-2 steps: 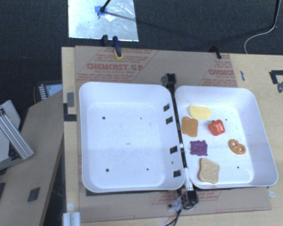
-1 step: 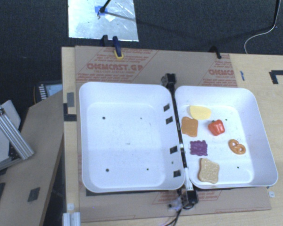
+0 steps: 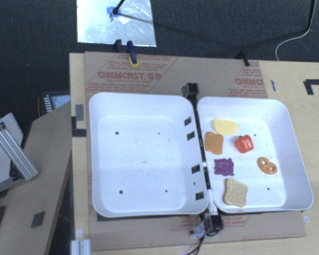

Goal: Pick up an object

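The right bin (image 3: 295, 142) holds several toy food pieces. A yellow chip-like piece (image 3: 225, 126) lies near its back left. An orange-brown square (image 3: 213, 143) sits beside the divider. A red pepper (image 3: 244, 143) rests in the middle. A purple grape cluster (image 3: 224, 167) lies below the square. An orange pretzel (image 3: 267, 166) sits toward the right. A tan toast slice (image 3: 235, 192) lies near the front edge.
The left bin (image 3: 101, 195) stands beside the right one, joined by black clips along the shared rim (image 3: 195, 153). Both rest on a cardboard sheet (image 3: 165, 73). A shiny metal plate (image 3: 116, 15) lies on the dark floor behind. A white cable (image 3: 295, 36) trails at top right.
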`<action>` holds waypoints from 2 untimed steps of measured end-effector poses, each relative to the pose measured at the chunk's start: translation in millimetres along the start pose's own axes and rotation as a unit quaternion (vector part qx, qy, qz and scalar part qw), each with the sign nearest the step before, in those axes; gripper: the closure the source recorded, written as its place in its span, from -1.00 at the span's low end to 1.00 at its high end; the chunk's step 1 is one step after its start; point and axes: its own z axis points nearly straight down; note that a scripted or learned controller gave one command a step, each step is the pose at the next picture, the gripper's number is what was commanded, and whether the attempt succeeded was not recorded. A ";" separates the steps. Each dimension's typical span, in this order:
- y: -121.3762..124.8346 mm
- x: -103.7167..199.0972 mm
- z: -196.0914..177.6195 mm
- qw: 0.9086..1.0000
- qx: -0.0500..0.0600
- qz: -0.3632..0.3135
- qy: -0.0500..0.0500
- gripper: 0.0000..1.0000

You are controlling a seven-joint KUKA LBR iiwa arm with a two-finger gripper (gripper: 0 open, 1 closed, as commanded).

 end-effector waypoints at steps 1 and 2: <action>-19.2 65.4 12.1 1.000 0.003 0.000 0.003 1.00; -17.7 123.9 178.8 1.000 0.011 0.000 0.004 1.00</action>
